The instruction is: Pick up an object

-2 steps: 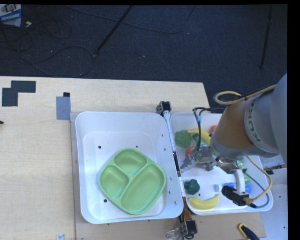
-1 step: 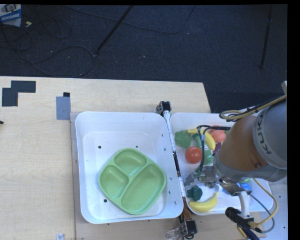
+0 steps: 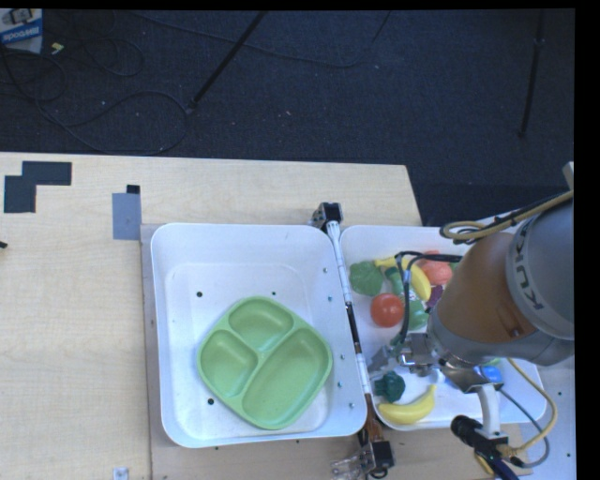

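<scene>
1. The metal two-finger gripper [image 3: 401,357] hangs low in the right white bin [image 3: 525,398] — I cannot tell its state.
2. The dark green toy vegetable [image 3: 389,384] lies just below it, beside the yellow plastic banana [image 3: 409,408].

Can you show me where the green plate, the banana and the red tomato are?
green plate [image 3: 265,361], camera view, on its middle divider.
banana [image 3: 410,409], camera view, on its yellow middle curve.
red tomato [image 3: 386,309], camera view, on its round top.

the arm [image 3: 548,272] bears dark letters on its grey casing at the right edge, running sideways; "ku" can be made out, the rest cut off. a blue-and-white label [image 3: 21,28] in the top left corner is too blurred to read.
</scene>
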`<state>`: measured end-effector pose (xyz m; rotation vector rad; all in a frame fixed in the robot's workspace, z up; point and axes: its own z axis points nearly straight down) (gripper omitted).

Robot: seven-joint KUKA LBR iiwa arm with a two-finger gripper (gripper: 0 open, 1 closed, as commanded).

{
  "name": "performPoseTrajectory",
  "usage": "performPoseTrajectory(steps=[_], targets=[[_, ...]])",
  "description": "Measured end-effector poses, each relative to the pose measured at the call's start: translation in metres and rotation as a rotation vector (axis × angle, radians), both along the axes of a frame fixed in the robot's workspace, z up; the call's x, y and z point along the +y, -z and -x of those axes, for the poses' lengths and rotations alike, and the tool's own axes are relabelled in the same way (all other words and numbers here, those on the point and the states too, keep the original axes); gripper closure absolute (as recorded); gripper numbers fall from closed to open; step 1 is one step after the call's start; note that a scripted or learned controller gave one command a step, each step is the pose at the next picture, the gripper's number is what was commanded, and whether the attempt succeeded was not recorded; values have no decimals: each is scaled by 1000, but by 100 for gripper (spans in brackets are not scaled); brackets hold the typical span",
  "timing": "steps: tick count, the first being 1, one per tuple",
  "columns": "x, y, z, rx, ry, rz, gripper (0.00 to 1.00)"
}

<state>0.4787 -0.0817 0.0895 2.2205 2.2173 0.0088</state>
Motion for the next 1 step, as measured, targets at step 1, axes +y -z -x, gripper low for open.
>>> performPoseTrajectory(steps=[1], targets=[[0,-9,0,4,4,-4,100]])
